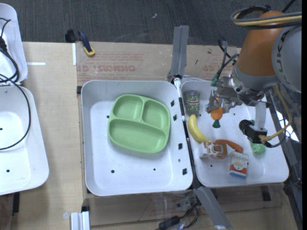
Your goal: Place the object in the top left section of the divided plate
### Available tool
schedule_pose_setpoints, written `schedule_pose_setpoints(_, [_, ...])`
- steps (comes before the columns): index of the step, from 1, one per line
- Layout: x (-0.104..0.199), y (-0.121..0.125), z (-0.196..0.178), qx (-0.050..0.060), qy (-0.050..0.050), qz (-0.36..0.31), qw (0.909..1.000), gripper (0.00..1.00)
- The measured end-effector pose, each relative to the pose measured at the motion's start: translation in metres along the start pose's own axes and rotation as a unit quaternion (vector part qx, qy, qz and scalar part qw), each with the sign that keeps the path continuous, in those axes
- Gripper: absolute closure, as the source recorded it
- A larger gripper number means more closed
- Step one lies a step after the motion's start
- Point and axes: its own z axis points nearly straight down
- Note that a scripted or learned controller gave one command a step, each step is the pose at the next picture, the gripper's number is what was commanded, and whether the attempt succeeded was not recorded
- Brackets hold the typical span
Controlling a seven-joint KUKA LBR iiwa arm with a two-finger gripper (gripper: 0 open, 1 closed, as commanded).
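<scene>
Two white bins: the left bin [88, 128] and the right bin [268, 176], touching along their inner walls. One grey arm [261, 42] with an orange band comes in from the right over the right bin. One green divided plate [139, 138] lies flat in the left bin with three sections (two small ones on top, one wide one below); its top left section [127, 107] has nothing in it. In the right bin there is one banana [195, 130] by the left wall, one can [192, 101] with a green label upright just above it, and two small cartons. One carton [212, 151] sits just below the banana's lower end and the other carton [238, 166] is nearer the front rim. One long orange carrot [231, 144] lies between the cartons, and one green lump [259, 148] lies to the right. There is one small orange toy [217, 113] with a dark green tip, the task's thing. It sits over the right bin, right of the can and the banana and well apart from the plate. The gripper [217, 107] is clamped on it, with the orange end between the fingertips. Its long axis runs roughly up-down in the view and the green tip points toward the view's bottom.
</scene>
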Motion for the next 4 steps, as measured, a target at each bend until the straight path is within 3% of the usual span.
schedule_pose_setpoints(1, [0.053, 0.019, 0.004, -0.001, 0.0, -0.309, 0.9512, 1.0])
schedule_pose_setpoints(2, [0.149, 0.068, -0.027, -0.002, -0.001, -0.418, 0.9083, 1.0])
schedule_pose_setpoints(3, [0.168, 0.061, -0.156, -0.002, -0.001, -0.39, 0.9206, 1.0])
schedule_pose_setpoints(4, [0.225, 0.043, -0.037, 0.0, -0.001, -0.298, 0.9544, 1.0])
